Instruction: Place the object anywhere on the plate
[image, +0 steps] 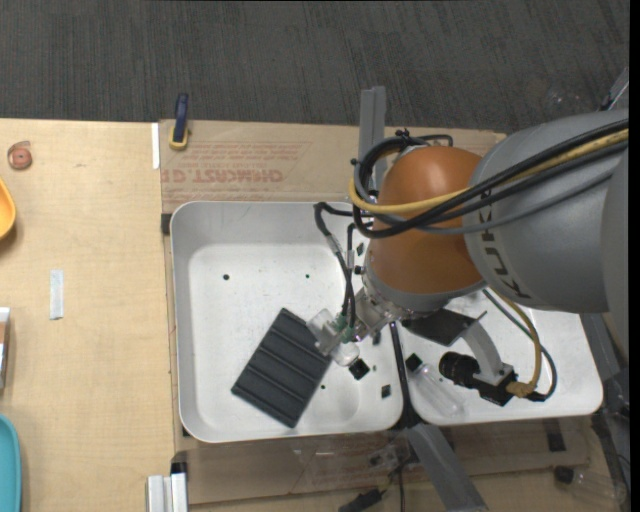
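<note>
Because the plate (283, 368) lies askew in the left bin (200, 300), my gripper (343, 340) hangs at its right corner; whether it is open or closed I cannot tell. The object, likely the black bit (358, 370), lies just beside.

The gripper (345, 340) hangs low over the left bin (200, 260), just beside a black ribbed slab (282, 367).

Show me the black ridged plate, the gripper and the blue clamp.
plate (282, 368), camera view, middle of its ridged top.
gripper (343, 340), camera view, between its fingertips.
clamp (181, 108), camera view, its blue handle.
</note>
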